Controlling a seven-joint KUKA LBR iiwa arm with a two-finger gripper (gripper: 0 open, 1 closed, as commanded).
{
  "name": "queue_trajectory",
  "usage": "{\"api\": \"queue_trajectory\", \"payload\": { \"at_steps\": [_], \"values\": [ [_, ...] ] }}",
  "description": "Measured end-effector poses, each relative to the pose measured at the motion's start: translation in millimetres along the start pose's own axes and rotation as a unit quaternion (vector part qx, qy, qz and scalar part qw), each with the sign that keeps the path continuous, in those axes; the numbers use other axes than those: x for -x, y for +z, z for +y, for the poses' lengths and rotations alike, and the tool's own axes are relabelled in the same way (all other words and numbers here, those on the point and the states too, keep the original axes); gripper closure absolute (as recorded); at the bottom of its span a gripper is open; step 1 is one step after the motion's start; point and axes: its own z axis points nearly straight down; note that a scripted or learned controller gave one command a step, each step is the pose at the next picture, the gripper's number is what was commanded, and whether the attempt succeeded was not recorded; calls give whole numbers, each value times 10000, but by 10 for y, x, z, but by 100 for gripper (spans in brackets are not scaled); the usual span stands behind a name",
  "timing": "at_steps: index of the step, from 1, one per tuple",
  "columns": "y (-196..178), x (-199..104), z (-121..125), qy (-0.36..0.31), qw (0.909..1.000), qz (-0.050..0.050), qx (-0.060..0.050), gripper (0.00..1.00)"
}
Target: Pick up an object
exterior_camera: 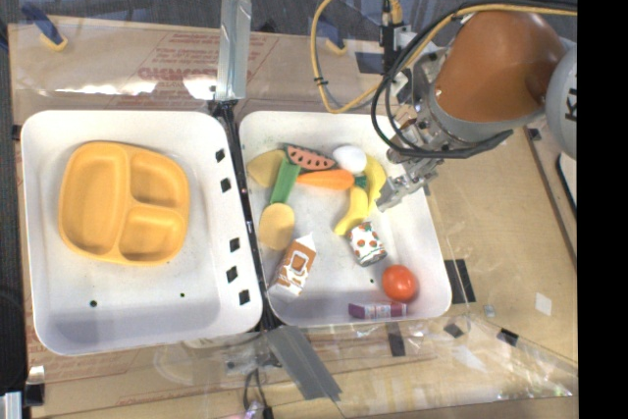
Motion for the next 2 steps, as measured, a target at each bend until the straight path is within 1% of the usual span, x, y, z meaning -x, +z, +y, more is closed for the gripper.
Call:
{"api": "queue_trajectory", "payload": {
  "at_steps": [1,2],
  "values": [
    [468,-121,-289,-892,9960,3,-19,100],
    [458,-124,-293,-889,9960,8,-25,0]
  ]
}}
